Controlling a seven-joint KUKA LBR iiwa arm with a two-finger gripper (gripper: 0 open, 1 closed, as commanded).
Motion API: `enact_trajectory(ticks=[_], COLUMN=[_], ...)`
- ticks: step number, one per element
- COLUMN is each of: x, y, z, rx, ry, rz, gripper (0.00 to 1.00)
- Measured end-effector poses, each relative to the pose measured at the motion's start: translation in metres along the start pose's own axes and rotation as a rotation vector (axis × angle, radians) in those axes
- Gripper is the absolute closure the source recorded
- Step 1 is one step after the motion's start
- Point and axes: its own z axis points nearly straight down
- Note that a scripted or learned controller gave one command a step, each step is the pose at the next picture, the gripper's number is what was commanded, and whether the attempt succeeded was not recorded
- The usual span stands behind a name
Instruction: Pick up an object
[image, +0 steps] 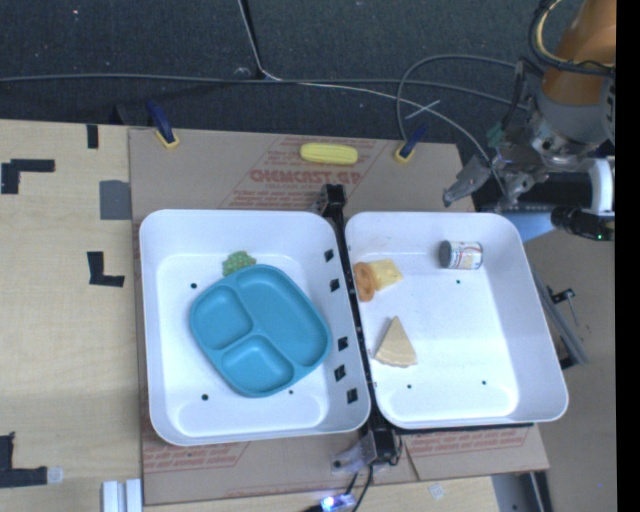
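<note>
Tabletop, light wood with black marks, carrying a brown cardboard sheet on which two shallow white bins sit side by side, touching along a central clipped seam.

Left bin: holds a blue divided plate with three compartments, lying flat and turned at an angle near the bin's middle. A small green leafy piece lies at the plate's far-left edge, touching or partly under its rim; which cannot be told.

Right bin: holds three small things, well apart from one another. A pale yellow wedge lies near the bin's middle-left. An orange-brown toast-like piece lies against the left wall, farther back. A small can lies on its side near the far wall, toward the right.

Arm: grey with an orange band, entering at the far right, above and beyond the right bin's far-right corner.

Hand: hangs outside the right bin, past its far rim, near but apart from the can. No object sits between its fingers; whether they are spread or closed cannot be told.

Yellow banana-shaped item: lies on the cardboard beyond both bins, between two blue-and-yellow clamps at the sheet's far edge.
</note>
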Motion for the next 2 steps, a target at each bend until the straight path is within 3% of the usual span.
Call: enact_trajectory(ticks=[1, 2], x=[0.001, 0.008], y=[0.002, 0.003], z=[-0.009, 0.053], rx=[-0.013, -0.007], ry=[-0.002, -0.002], rz=[-0.003, -0.004], gripper=[0.00, 0.00])
